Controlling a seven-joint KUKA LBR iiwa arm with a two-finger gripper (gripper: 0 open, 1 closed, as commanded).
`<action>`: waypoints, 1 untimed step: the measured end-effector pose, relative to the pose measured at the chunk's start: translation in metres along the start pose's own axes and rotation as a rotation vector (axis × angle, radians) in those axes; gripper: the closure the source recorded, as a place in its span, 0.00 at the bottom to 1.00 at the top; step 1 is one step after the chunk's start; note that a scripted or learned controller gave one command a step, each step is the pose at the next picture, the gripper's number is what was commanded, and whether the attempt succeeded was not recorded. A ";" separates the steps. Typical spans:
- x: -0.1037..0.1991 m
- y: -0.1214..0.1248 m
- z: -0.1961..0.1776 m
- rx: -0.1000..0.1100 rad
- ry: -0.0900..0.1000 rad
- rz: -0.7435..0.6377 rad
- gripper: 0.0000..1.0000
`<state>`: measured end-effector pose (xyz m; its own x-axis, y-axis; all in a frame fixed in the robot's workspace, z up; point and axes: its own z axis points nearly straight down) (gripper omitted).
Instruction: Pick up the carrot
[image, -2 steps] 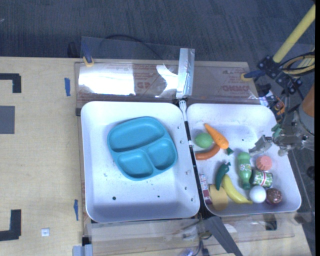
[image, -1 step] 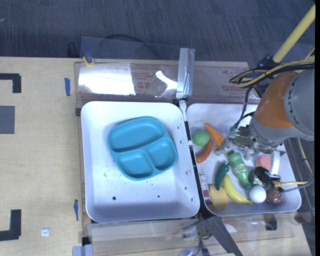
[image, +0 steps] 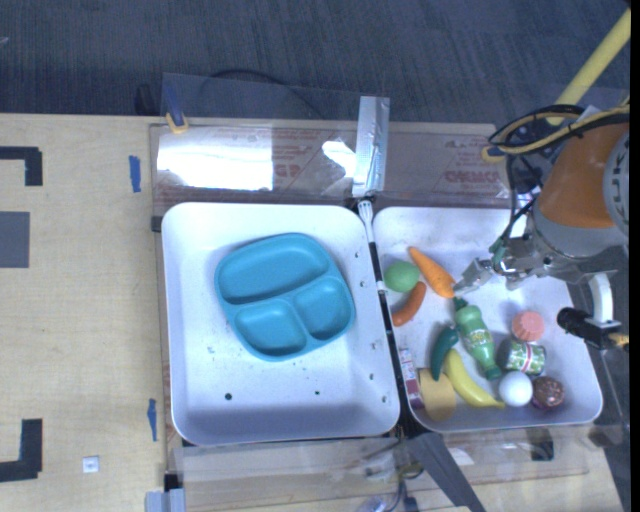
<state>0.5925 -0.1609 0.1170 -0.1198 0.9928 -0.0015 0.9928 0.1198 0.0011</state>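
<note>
Pincer (image: 470, 279) metal, beside carrot (image: 432, 267) | carrot tapered, orange, smooth

A divided plate (image: 285, 295) lies in the left bin (image: 190, 400), while the carrot (image: 432, 268) lies near the right bin's (image: 585, 400) back-left corner.

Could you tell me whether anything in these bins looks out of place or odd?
Nothing stands out. The blue divided plate lies flat in the left bin; the toy foods, including the carrot, sit jumbled but contained in the right bin.
</note>
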 end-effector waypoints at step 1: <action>0.056 0.036 0.031 -0.006 0.001 0.098 0.00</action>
<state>0.6220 -0.1013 0.0858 -0.0218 0.9998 0.0001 0.9997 0.0218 0.0072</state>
